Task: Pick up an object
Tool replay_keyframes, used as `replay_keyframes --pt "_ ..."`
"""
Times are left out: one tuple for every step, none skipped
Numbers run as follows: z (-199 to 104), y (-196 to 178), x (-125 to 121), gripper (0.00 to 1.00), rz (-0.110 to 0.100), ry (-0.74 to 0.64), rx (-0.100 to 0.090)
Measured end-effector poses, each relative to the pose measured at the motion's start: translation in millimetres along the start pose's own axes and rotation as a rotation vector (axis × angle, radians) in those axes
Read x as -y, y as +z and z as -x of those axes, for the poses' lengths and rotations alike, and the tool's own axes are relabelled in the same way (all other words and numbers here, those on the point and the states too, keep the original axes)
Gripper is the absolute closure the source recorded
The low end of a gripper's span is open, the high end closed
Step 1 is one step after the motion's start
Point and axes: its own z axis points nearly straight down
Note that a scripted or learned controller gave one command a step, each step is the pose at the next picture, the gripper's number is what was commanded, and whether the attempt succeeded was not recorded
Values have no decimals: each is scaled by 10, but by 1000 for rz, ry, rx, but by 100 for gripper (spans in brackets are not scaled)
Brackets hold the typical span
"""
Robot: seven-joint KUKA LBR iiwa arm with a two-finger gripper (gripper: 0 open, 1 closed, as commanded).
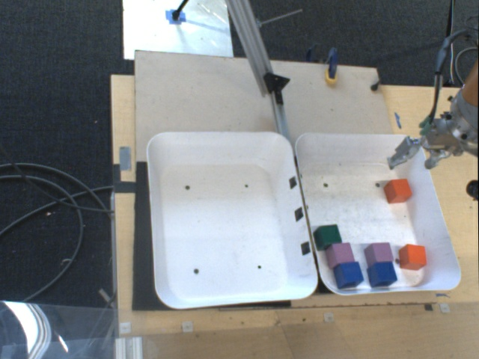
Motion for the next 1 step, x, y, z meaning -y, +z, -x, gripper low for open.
replay_keyframes --pt "42 1085 -552 0 -1 -2 -1"
